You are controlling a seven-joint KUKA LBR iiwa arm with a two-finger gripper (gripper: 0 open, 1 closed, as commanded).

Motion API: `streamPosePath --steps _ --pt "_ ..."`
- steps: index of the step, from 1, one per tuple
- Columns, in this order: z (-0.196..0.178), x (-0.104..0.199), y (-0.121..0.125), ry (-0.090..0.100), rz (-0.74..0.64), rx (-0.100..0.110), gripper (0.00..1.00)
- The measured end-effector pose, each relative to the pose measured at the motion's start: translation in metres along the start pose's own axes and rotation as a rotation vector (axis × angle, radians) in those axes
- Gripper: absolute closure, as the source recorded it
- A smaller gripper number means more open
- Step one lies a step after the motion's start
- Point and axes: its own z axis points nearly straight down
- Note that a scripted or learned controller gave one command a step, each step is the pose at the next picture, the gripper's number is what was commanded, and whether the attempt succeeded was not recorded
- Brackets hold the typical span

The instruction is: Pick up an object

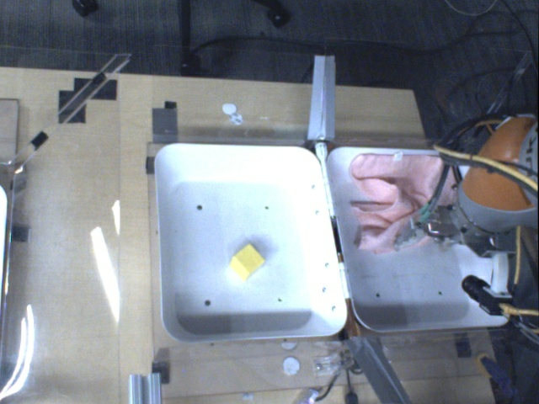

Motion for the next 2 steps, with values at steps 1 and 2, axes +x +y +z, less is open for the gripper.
streamPosePath --steps 1,2 --pt "-0.010 0.001 0.001 0.001 -0.001 -0.002 1.00" --pt "-0.125 0.042 0.006 0.001 -0.174 0.002 1.00"
